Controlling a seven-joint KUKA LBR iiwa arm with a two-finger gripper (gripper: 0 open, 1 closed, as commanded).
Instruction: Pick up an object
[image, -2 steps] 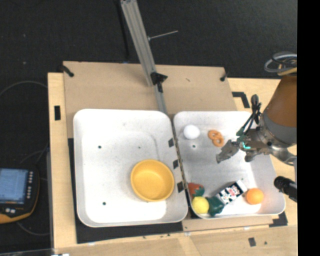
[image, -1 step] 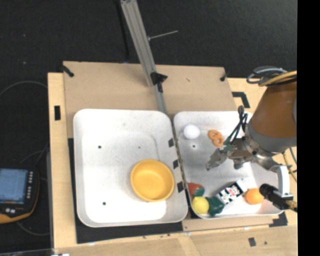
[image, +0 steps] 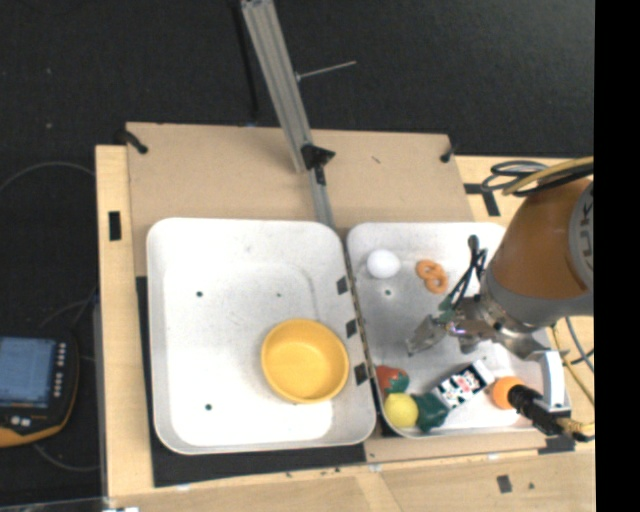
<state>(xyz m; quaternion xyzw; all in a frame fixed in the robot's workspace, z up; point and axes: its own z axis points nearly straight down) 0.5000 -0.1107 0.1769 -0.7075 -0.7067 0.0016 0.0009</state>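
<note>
Apparently mid-approach, the two-finger gripper (image: 428, 334) hangs spread and empty over the right white bin (image: 400, 245). Candidate objects, a yellow ball (image: 401, 409) and a black-and-white box (image: 462, 384), lie near its front wall; next comes descending onto one.

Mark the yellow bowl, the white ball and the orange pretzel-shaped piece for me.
yellow bowl (image: 303, 359), camera view, its inner bottom.
white ball (image: 382, 264), camera view, its top.
orange pretzel-shaped piece (image: 432, 274), camera view, its middle.

A robot arm (image: 545, 250) with a wide, rounded orange band and a grey shell above and below it. Thin dark cables run along its wrist. At its end sits a small grey metal gripper (image: 425, 335) with slim fingers.
</note>
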